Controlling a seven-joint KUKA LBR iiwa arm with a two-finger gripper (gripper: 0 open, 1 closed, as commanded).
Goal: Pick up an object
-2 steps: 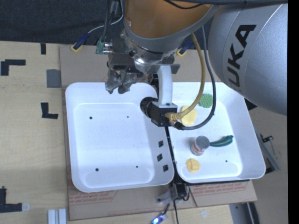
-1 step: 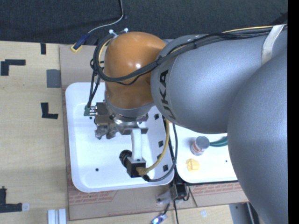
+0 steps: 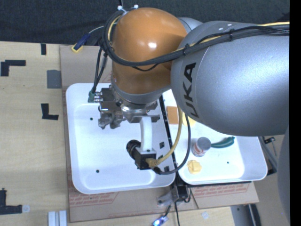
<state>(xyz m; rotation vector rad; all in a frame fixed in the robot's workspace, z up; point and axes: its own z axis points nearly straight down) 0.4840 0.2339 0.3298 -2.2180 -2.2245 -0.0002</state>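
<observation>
While the hand (image 3: 107,119) hangs low over the left bin (image 3: 80,140), open or closed I cannot tell, the pickable things lie in the right bin (image 3: 249,171): orange block (image 3: 172,114), yellow piece (image 3: 193,165), small jar (image 3: 202,146), teal tool (image 3: 225,143).

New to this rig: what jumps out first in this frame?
The big grey arm with its orange band looms across the upper right, covering part of both bins. Its gripper hangs over the left bin. Small things lie in the right bin: a yellow piece, a teal thing, a round jar, an orange block.
</observation>
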